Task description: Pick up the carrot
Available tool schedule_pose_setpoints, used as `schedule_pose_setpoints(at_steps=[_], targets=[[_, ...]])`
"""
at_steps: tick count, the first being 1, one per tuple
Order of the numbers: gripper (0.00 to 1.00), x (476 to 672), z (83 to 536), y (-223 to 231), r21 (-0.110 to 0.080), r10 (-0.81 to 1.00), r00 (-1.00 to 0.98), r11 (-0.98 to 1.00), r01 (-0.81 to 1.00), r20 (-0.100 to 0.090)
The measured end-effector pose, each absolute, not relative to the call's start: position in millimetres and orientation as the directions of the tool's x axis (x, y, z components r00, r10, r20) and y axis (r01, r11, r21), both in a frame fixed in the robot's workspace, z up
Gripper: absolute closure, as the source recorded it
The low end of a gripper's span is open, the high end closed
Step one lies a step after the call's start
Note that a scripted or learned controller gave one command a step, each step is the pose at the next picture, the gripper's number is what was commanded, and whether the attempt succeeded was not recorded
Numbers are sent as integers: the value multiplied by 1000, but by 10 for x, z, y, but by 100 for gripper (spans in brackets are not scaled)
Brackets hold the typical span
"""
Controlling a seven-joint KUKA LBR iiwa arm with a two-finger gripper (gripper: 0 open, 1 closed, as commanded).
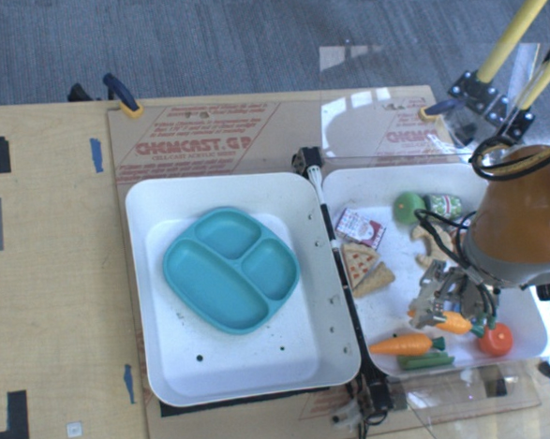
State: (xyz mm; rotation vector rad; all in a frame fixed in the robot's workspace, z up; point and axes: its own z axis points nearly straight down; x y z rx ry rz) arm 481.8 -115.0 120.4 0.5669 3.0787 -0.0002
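A large orange carrot (pixel 401 345) with a green stub lies near the front wall of the right bin (pixel 533 351). A smaller orange carrot (pixel 452 322) with a green tip lies just right of it and a little further back. My gripper (pixel 435 298) hangs low over the right bin. Its tip is directly above and touching or almost touching the smaller carrot. It stands a short way up and right of the large carrot. The grey and orange wrist (pixel 519 220) hides the bin's right side.
In the right bin are a red tomato (pixel 496 339), a dark green vegetable (pixel 426 363) along the front wall, a pizza slice (pixel 364 269), a red-and-white packet (pixel 359 227) and a green item (pixel 408 206). The left bin (pixel 172 362) holds a teal divided plate (pixel 230 270).
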Motion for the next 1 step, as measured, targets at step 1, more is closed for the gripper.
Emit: schedule_pose_setpoints(at_steps=[1], targets=[[100,4972,1095,-1742,-1,-126,-992,992,-126,-8]])
